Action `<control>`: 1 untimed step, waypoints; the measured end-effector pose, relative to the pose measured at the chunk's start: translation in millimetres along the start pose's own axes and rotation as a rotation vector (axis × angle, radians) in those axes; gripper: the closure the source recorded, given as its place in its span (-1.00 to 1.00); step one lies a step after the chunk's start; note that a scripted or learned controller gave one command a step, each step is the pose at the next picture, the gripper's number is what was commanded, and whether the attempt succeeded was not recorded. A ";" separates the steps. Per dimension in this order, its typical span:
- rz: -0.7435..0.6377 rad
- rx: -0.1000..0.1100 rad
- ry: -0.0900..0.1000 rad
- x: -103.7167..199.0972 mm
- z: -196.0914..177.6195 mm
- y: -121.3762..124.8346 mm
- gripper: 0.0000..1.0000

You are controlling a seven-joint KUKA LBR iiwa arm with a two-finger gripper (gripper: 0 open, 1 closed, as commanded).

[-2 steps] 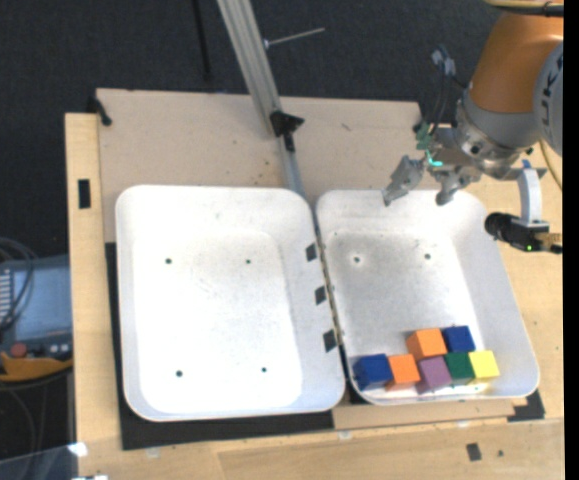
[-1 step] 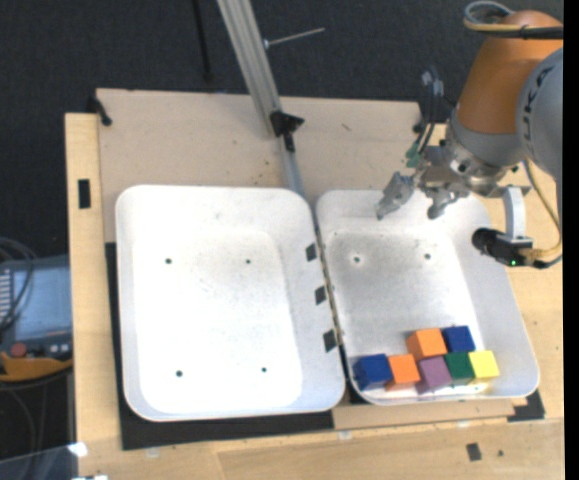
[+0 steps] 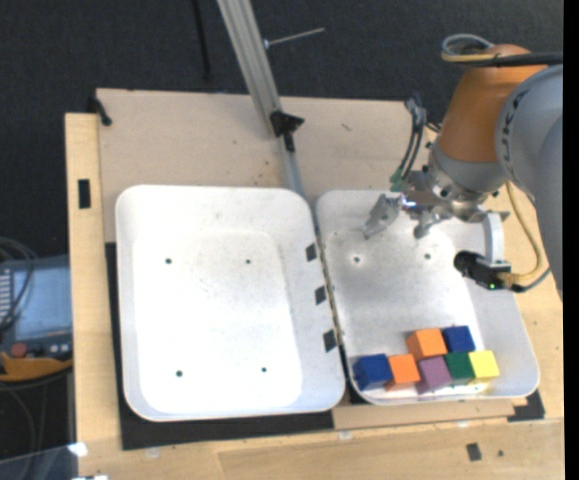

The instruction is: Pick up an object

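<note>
While the gripper (image 3: 402,215) hangs spread and unladen, your blocks (image 3: 429,360) wait.
Their cluster runs left-right along the right bin's (image 3: 389,288) near edge.

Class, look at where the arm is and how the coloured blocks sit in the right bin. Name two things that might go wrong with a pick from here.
1. The blocks are packed touching each other, so the fingers may find no gap and push several at once.
2. The cluster sits against the right bin near wall, which may obstruct a finger. The claw hangs open at the far end, holding nothing.
</note>
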State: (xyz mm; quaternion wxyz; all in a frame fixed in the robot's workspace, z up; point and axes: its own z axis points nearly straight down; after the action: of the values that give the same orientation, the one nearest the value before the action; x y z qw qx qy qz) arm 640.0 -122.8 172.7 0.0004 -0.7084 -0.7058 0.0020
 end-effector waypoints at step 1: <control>0.001 0.002 0.000 1.7 62.5 -2.2 -1.00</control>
State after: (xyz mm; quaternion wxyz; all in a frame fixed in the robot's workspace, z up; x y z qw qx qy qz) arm 637.7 -121.2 110.2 0.0013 -0.7089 -0.7053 0.0026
